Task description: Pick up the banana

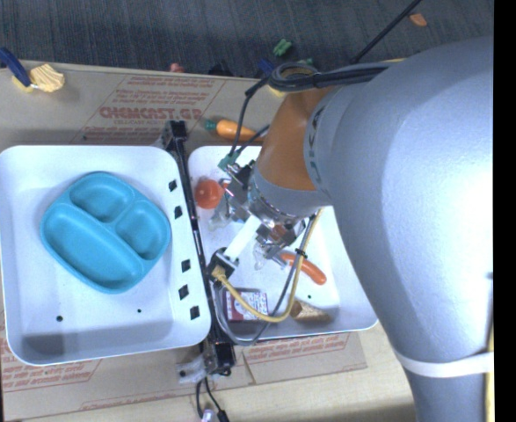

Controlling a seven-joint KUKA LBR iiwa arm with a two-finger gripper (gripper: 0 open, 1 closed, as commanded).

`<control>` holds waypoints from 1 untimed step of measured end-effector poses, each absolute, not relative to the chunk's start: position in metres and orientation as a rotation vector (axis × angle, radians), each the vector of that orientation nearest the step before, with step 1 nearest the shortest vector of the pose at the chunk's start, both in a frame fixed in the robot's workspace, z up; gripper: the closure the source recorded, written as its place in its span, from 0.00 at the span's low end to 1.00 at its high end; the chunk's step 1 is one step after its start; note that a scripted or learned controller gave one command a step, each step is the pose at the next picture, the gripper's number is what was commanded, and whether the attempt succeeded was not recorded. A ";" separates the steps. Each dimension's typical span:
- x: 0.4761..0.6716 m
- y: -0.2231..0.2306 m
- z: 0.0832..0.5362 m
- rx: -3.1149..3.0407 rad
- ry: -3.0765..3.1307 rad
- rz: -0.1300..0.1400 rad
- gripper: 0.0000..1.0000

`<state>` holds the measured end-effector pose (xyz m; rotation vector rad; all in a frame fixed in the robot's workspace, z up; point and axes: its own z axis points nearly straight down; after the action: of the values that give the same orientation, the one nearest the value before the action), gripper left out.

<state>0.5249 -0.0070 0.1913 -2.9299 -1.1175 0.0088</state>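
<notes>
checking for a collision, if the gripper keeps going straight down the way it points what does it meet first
Most likely the floor of the right bin, near the orange carrot-like item beside the gripper. Depth is hard to judge from this slanted view, so it could touch that item first.

Right bin (pixel 356 319) largely hidden under the arm (pixel 416 192), end effector (pixel 262 236) fingers unreadable (cable clutter)

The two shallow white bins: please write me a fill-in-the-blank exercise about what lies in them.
1. The blue divided plastic tray lies in the ____ bin.
2. The small round orange-red ball lies in the ____ bin.
3. The tray has ____ compartments.
4. The grey arm with the orange band reaches over the ____ bin.

Missing words: left; right; three; right
</notes>
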 end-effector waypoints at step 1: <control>0.515 0.040 0.191 -2.712 -1.576 0.008 0.00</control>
<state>0.5148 0.0396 0.1911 -2.7119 -1.5758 0.0084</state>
